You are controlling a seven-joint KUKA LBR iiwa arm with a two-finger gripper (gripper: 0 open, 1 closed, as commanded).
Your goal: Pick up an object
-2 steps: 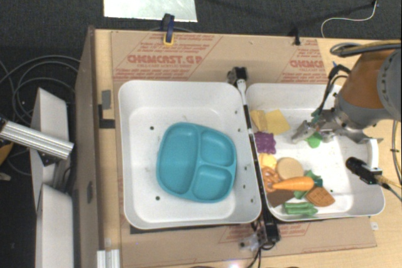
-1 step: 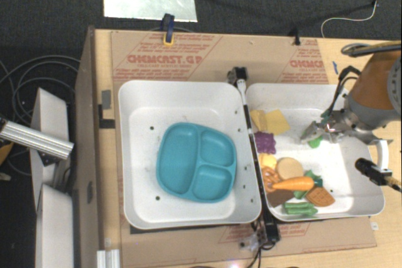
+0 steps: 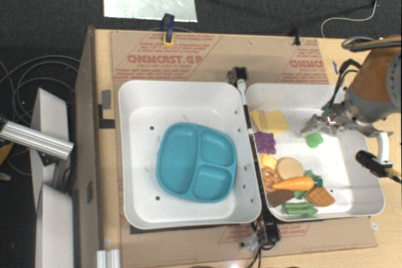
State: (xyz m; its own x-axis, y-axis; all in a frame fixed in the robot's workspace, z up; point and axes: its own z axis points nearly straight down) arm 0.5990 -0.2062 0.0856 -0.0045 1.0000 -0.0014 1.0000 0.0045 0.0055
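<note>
Lying nearest in the right bin are a green bean pod, waffle and carrot; farther back, a small green piece sits just beside the tool, whose grip I cannot tell.

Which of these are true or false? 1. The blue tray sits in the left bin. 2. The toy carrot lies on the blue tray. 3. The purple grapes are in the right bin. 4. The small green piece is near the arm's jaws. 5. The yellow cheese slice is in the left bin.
1. True: the blue tray rests in the left bin.
2. False: the toy carrot lies in the right bin.
3. True: the purple grapes lie by that bin's left wall.
4. True: the small green piece sits just below the gripper.
5. False: the yellow cheese slice is in the right bin.
</note>
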